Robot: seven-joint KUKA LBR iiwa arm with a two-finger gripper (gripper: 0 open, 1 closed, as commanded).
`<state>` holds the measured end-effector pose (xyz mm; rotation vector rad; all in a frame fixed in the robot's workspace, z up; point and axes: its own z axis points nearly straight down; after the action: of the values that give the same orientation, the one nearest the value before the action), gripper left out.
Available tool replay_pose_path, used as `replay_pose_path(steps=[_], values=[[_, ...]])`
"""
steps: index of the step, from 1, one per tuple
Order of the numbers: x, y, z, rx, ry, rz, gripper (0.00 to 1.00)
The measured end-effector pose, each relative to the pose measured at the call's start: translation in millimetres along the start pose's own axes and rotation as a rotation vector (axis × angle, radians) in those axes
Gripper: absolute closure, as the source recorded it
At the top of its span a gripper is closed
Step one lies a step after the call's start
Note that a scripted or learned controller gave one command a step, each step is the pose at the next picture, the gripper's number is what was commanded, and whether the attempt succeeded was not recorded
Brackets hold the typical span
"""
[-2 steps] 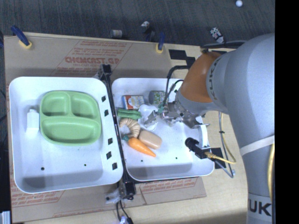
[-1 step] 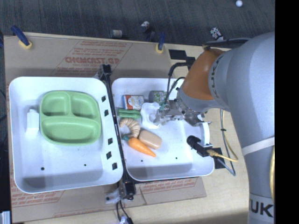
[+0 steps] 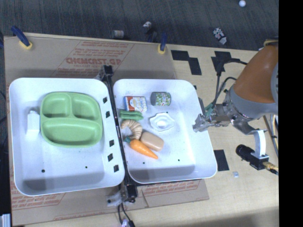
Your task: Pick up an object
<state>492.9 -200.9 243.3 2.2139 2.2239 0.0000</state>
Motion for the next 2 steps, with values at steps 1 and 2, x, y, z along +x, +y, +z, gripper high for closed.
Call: replay_pose_path(steps=[1, 2], values=[[6, -15, 13, 0.003, 0.002, -0.002, 1.00], [63, -15, -4, 0.003, 0.002, -0.004, 1.00]])
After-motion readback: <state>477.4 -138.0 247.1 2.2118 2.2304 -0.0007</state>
